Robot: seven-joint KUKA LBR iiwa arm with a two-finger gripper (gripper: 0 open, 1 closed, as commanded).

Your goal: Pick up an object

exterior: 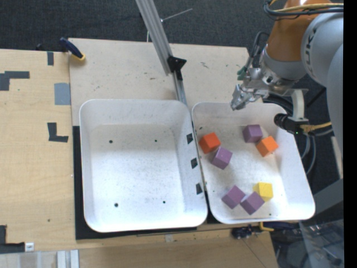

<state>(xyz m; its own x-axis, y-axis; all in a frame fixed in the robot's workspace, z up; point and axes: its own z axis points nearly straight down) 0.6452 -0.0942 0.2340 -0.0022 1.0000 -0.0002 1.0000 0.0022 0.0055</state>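
At the near edge of the right bin, two purple cubes and a yellow cube lie close together. Farther in are a purple cube, two orange cubes and another purple one. The left bin has free room. The gripper hangs over the right bin's far rim; whether its fingers are open or closed cannot be told.

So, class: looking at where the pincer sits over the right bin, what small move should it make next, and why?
Probably ease down and slightly toward the purple block nearest it. The pincer hovers above the right bin's far rim holding nothing, and that block sits apart from its neighbours.
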